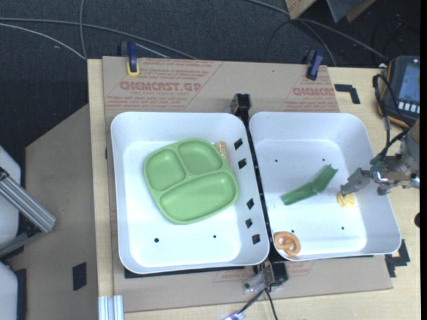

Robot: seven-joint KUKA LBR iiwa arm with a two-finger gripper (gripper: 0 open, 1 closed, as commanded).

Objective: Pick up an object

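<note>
Camera view | I log gripper (358, 180) low over right bin (373, 229), grip state unreadable | yellow piece (346, 199) just below it, green scoop (309, 186) beside | advice: I centre on yellow piece, descend straight, avoid scoop.

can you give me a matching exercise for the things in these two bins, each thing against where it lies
Things:
1. green plastic divided plate
2. long green flat scoop-shaped piece
3. small yellow block
4. orange pretzel-shaped ring

Places:
A. near corner of the right bin, by the divider
B. middle of the left bin
C. right bin, next to the end effector
D. middle of the right bin, lying aslant

Pairs: 1-B, 2-D, 3-C, 4-A
</note>
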